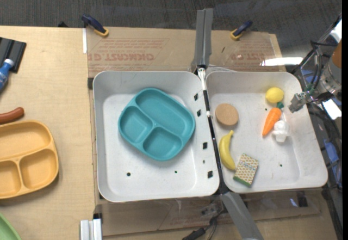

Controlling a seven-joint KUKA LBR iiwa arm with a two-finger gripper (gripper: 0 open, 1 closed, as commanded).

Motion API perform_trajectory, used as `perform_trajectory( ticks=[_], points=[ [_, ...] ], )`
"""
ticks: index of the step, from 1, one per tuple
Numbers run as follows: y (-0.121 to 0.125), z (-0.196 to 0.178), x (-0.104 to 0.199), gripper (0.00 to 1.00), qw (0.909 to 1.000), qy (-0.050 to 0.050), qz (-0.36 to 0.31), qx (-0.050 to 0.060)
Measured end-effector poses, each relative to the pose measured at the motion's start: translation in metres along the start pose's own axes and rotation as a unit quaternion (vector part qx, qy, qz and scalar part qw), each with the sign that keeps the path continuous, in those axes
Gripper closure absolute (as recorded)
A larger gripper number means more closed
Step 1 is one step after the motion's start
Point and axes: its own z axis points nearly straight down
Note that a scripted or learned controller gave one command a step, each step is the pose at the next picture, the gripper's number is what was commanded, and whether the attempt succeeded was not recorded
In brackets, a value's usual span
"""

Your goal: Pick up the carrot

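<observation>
Fingers on my gripper [298, 103] are too small and blurry for me to call, it's sitting at the right bin's [304, 179] right rim, just beside the carrot [271, 121] but not on it. Near to far in that bin: green packet [246, 170], banana [227, 151], carrot against a white lump [280, 130], round cookie [227, 115], lemon [274, 95]. Left bin [109, 179] has a teal tray [156, 123].
</observation>
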Motion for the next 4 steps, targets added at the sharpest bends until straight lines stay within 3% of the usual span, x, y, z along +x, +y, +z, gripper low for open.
perform_trajectory(
  ticks=[1, 2, 3, 4],
  points=[
    [-0.021, -0.063, 0.079, 1.0, 0.9942, 0.001, 0.107, 0.001],
    [0.002, -0.027, 0.12, 1.0, 0.9744, 0.001, 0.225, 0.003],
    [0.005, -0.033, 0.173, 1.0, 0.9422, 0.001, 0.335, 0.003],
    [-0.057, -0.091, 0.156, 1.0, 0.8806, 0.0, 0.474, 0.003]
  ],
)
